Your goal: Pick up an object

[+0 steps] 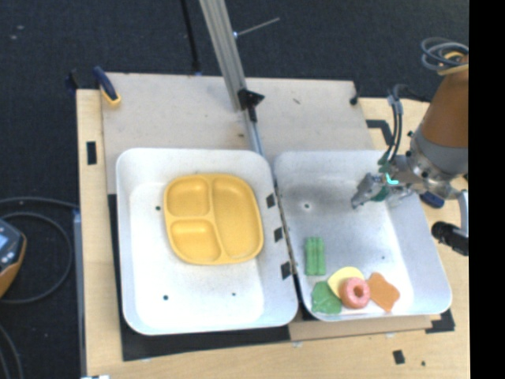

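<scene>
From above, the surface (316, 93) carries two shallow white bins side by side. The left bin (138, 290) holds a yellow divided plate (213, 217) lying flat near its middle, with bare white floor all round it. The right bin (331, 180) has most of its floor bare across the upper and middle part; its things crowd the lower edge.

The arm (448, 117) reaches in from the right, and its claw (371, 192) hangs over the upper right part of the right bin, near the right wall. Nothing shows between its fingers; how far they are parted I cannot tell.

The objects lie well apart from the claw, down toward the near rim: a green block (315, 256) close to the divider between the bins, then a green piece (324, 298), a yellow piece (345, 278), a pink doughnut (355, 292) and an orange piece (384, 291), touching or overlapping in a row. A metal pole (225, 46) slants up from the surface behind the bins.
</scene>
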You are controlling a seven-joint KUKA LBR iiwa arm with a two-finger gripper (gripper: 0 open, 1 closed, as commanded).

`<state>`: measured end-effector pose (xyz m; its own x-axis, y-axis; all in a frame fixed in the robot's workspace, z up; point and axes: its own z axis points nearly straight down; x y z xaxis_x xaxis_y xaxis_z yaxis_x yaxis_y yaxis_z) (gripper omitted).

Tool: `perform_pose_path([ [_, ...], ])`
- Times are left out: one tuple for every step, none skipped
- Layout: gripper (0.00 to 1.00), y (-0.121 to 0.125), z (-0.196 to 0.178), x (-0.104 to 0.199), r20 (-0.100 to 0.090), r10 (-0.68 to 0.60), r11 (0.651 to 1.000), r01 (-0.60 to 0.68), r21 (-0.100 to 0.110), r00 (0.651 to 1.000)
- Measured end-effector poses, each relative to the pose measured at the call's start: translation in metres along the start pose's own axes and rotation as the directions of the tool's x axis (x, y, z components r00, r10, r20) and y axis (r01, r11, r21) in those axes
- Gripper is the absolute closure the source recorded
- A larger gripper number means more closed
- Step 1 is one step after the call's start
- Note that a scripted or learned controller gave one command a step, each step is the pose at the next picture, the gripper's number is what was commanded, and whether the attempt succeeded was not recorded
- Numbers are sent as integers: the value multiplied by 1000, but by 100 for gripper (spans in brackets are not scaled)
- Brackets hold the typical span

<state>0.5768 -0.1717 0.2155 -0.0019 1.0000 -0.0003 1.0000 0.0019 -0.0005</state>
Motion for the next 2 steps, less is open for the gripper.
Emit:
perform_pose_path([
  [0,0,-1,0,0,0,1000,0,-2,1000],
  [0,0,41,-1,1,1,1000,-1,1,1000],
])
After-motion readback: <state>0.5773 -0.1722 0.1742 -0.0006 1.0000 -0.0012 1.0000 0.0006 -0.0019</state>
